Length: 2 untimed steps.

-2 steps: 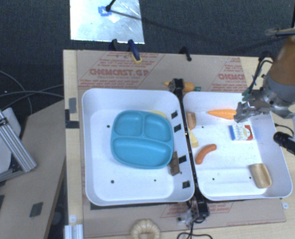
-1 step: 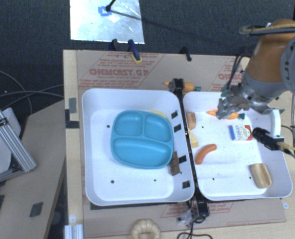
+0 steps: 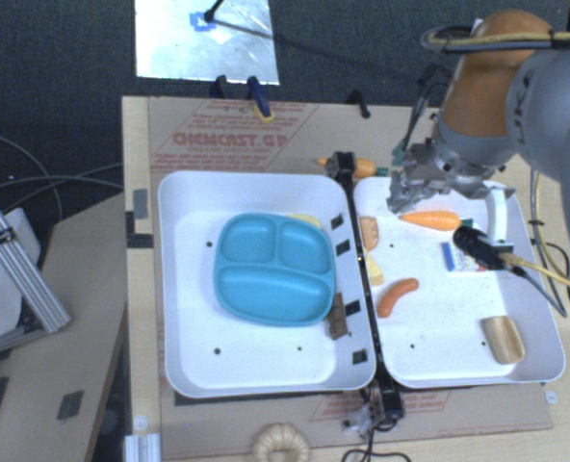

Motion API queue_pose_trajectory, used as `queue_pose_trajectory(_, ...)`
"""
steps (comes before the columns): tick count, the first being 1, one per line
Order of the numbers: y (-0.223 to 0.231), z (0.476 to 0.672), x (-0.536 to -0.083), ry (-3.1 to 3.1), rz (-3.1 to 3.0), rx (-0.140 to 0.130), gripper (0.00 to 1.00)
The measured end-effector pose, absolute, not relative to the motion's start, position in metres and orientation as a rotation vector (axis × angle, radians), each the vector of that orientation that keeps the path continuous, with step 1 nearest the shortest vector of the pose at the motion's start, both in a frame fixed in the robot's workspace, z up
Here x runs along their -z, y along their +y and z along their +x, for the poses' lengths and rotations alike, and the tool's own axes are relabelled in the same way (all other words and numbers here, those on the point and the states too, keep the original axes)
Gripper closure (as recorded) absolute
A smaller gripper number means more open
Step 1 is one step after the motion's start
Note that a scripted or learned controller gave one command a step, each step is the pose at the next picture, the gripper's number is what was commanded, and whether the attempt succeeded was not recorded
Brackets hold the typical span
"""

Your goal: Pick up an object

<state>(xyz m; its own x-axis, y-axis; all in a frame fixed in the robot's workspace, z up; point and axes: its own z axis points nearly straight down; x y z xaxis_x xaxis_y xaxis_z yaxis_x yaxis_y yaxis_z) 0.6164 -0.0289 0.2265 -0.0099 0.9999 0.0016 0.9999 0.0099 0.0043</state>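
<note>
Carrot [image 3: 431, 220] lay by the right bin's [image 3: 439, 354] far edge. The gripper [image 3: 403, 198] hovered beside it, grip unreadable; it looked to need centring, then descent.

Blue three-compartment plastic plate [image 3: 273, 268]: flat, upright, centre of left white bin [image 3: 184, 258]. Small brown piece [image 3: 338, 320] at its near right edge.
Right white bin [image 3: 429, 354]:
- Orange toy carrot [image 3: 431, 220] lies crosswise at the far end, thin tip to view's left.
- Reddish-orange sausage [image 3: 397, 296] lies slanted, mid-bin.
- Tan bread-like block [image 3: 503, 339] sits near the front right corner.
- Small blue-and-white packet [image 3: 458, 257] lies flat between carrot and block.
- Tan chunk [image 3: 369, 231] sits beside the divider.
</note>
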Motion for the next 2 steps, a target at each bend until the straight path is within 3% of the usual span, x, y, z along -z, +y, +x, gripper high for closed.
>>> queue_pose_trajectory(1,0.02,0.638,-0.216,2.228,2.212,-0.003,1.0)
queue_pose_trajectory(2,0.037,0.639,-0.215,2.226,2.214,-0.003,1.0)
